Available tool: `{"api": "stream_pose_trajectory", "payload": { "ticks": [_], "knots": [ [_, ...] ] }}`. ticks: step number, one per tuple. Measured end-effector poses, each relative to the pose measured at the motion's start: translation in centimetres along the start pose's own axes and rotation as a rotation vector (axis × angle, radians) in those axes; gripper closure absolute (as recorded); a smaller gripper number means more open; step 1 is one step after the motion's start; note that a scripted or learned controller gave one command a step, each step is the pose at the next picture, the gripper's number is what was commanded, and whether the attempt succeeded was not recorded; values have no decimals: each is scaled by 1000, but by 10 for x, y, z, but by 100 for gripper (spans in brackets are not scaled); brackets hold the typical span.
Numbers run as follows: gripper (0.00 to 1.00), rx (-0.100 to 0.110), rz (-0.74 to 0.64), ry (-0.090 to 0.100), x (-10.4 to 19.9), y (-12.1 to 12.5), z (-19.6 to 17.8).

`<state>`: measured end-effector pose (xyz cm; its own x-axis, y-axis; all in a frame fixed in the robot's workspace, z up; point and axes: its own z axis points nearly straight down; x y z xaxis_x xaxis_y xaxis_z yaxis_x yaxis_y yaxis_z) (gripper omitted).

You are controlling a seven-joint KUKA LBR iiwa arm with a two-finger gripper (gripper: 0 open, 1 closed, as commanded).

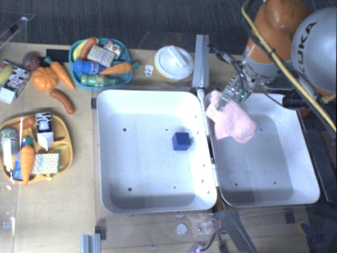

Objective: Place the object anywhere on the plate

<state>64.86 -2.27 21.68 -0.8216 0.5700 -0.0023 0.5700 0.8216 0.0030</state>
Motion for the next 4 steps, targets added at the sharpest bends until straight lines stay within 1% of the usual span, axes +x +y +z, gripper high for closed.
{"api": "stream_pose_trajectory", "payload": {
  "ticks": [1, 2, 3, 4],
  "knots": [
    [100, -1, -402, 0, 54, 15, 0],
    [100, -1, -608, 0, 99, 33, -13],
    [100, -1, -610, 0, 147, 54, -21],
    [100, -2, -611, -1, 191, 77, -9]
  ]
}}
